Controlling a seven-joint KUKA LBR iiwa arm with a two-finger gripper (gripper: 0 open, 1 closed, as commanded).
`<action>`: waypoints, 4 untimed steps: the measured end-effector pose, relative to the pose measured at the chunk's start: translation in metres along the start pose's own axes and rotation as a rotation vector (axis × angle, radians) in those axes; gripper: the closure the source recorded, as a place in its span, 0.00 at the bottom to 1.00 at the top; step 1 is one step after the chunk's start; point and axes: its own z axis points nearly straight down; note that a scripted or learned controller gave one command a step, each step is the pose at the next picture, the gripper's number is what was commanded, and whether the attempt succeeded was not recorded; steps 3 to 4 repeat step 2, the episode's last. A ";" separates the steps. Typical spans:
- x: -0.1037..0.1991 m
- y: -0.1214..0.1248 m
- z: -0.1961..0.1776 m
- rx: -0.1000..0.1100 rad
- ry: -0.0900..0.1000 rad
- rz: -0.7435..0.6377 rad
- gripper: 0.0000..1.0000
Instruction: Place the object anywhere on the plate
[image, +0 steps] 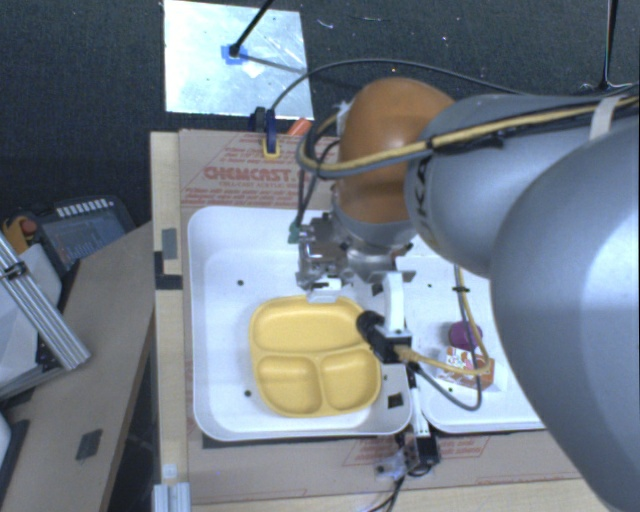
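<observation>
A yellow plate (305, 360) with three compartments lies in the left white bin (215, 290), toward its front. My gripper (322, 287) hangs just over the plate's far edge, below the orange wrist band, and the arm's bulk hides much of it. A small purple object (462, 334) with a pale label rests in the right bin (500, 415), to the right of the gripper and apart from it. I see nothing lying in the plate's compartments.
The grey arm covers most of the right bin and the right side of the view. Cables loop around the wrist and trail over the divider between the bins. A brown cardboard sheet (235, 170) lies under the bins.
</observation>
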 end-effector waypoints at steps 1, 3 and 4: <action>0.029 -0.015 0.006 0.002 -0.002 0.003 1.00; 0.028 -0.014 0.006 0.001 -0.003 0.006 0.00; 0.028 -0.014 0.006 0.001 -0.003 0.006 0.00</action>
